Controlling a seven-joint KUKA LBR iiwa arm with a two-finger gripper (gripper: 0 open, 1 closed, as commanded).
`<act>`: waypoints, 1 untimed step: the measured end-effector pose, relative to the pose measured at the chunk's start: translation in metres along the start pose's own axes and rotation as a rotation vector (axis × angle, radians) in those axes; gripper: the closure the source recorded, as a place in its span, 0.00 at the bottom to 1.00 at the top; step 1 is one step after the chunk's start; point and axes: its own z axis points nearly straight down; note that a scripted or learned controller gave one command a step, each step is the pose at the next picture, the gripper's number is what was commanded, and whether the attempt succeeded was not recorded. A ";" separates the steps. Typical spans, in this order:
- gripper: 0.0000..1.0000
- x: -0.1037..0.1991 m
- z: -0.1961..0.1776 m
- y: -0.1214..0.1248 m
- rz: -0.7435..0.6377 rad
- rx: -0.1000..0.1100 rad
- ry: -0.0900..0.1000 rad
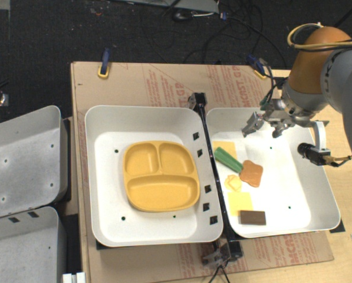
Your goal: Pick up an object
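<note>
Nearest the lens, a brown cardboard-covered counter (146, 78) sits over dark floor with cables at the top. Left bin (105, 223) carries a yellow divided plate (161, 176). Right bin (305, 208) holds a green block (227, 158), orange piece (252, 174), yellow squares (239, 201) and brown block (252, 217). End effector (267, 127) hovers upper right, fingers spread wide, holding nothing.

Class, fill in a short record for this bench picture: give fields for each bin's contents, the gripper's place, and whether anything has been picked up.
left bin: yellow divided tray
right bin: green block, orange piece, yellow pieces, brown block
gripper: above the far part of the right bin, apart from the pieces
picked up: nothing seen between the fingers
</note>
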 end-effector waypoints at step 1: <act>1.00 0.000 -0.015 0.002 -0.001 -0.008 -0.002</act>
